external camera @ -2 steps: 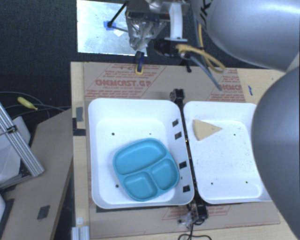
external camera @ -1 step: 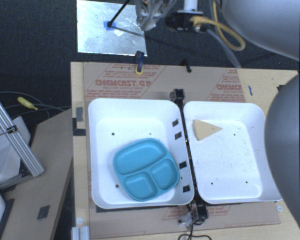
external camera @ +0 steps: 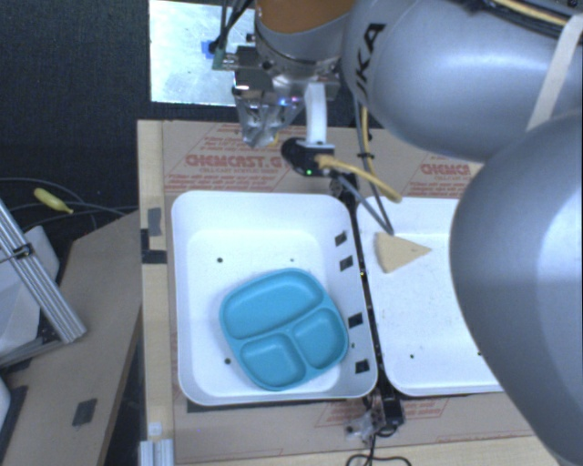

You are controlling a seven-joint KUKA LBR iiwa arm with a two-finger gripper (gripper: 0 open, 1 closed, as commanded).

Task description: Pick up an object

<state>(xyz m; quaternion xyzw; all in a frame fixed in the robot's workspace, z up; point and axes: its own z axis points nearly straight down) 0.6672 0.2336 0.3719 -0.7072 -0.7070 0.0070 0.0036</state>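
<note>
So the obvious thing to grab here is the blue divided plate [external camera: 284,328], the kind with three compartments, one long one on the upper side and two smaller ones below it. It's lying flat in the left bin [external camera: 205,273], sitting toward the near right part of the floor, turned a bit so it's at an angle to the bin walls. Its right edge is close to the wall that the two bins share.

Over in the right bin [external camera: 428,364] there's a tan wedge-shaped piece [external camera: 397,252], looks like a triangular slice of something, lying near the far left corner just beside the dividing wall. Can't tell what it's made of.

The gripper [external camera: 262,127] is up at the far end, above the cardboard sheet [external camera: 209,159] beyond the left bin's back wall, so well apart from the plate and not over either bin. Honestly it's blurry up there and I can't tell how it's set, but there's nothing visibly in it. The grey arm [external camera: 455,73] with its orange band [external camera: 296,14] takes up the whole upper right, and a big rounded section hides much of the right bin.

Black clips [external camera: 346,264] run along the shared wall between bins.
</note>
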